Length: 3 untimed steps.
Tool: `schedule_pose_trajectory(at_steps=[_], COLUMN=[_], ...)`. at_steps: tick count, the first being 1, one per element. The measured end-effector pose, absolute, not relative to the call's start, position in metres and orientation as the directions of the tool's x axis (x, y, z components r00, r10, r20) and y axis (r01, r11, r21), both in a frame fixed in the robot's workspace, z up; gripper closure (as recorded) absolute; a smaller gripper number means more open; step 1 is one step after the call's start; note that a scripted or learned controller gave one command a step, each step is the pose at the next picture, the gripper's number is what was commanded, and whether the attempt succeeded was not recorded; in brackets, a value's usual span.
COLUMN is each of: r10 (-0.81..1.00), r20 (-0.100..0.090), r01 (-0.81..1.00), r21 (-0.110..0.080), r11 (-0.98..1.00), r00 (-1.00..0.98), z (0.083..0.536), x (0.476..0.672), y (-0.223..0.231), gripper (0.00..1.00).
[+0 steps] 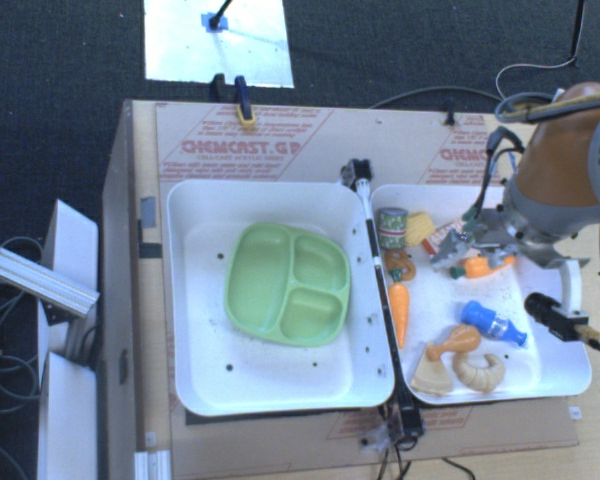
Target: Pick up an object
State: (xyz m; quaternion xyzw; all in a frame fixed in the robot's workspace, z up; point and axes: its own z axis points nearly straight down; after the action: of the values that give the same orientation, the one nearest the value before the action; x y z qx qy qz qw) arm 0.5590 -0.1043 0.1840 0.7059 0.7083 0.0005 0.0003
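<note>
Camera view: pincer point(458, 251) over right bin point(560, 373), beside can point(392, 228).

Even overhead light, soft shadows; white bins point(280, 203) bright (slight glare); overall mildly blurred, low resolution.

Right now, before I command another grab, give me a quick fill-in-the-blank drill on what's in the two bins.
1. The green divided plate lies in the ____ bin.
2. The carrot lies beside the divider, in the ____ bin.
3. The bottle near the croissant is coloured ____.
4. The claw hangs over the ____ bin.

Missing words: left; right; blue; right
</note>
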Motion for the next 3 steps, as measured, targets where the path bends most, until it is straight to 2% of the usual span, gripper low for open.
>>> schedule_pose_trajectory(at_steps=[1,2,3], r10=[1.0,1.0,1.0], r20=[0.0,-0.001,0.0], r01=[1.0,1.0,1.0], r21=[0.003,0.002,0.002], r11=[0.001,0.004,0.006], r00=[-0.001,-0.004,-0.006], z=[0.095,0.085,0.085], x=[0.588,0.661,0.65], y=[-0.12,-0.152,-0.123], gripper=[0.0,0.0,0.0])
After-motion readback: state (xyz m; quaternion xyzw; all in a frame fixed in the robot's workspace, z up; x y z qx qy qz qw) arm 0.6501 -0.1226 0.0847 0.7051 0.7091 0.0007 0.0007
